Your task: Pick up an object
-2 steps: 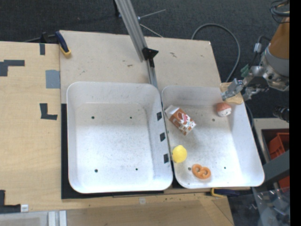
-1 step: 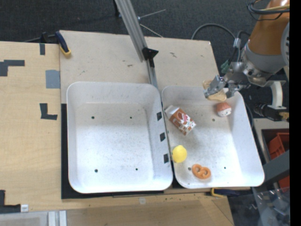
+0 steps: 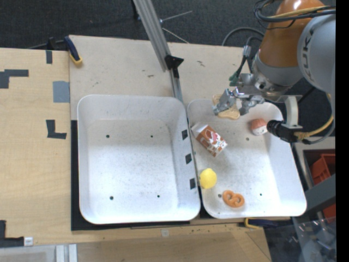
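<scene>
Claw at the far edge of the right bin

The claw is parked over a tan pastry piece; whether it's clenched can't be told. Nothing looks lifted yet, so the pickup is left.

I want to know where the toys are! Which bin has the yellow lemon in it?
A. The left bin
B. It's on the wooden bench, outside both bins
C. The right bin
C. The yellow lemon lies in the right bin, by its left wall, near the pretzel and the small carton.
</scene>
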Robot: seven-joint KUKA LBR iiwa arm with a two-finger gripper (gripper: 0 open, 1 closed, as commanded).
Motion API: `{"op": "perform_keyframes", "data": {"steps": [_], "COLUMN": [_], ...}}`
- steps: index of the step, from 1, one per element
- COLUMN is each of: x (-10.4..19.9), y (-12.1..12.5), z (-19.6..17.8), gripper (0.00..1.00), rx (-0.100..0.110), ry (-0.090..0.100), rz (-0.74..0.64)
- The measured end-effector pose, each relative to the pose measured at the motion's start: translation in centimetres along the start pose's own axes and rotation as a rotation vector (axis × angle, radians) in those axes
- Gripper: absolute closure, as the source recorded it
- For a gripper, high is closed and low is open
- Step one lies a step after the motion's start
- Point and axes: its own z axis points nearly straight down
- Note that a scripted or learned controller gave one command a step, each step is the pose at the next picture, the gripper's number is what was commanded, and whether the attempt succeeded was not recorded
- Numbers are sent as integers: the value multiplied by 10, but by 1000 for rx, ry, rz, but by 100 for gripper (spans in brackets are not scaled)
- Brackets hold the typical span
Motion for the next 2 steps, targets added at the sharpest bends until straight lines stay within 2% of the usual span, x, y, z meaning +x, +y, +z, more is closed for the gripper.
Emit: {"op": "perform_keyframes", "data": {"steps": [2], "x": [114], "y": [15], "z": [-4], "gripper": [100], "rx": [-2], "ry": [0], "rz": [0]}}
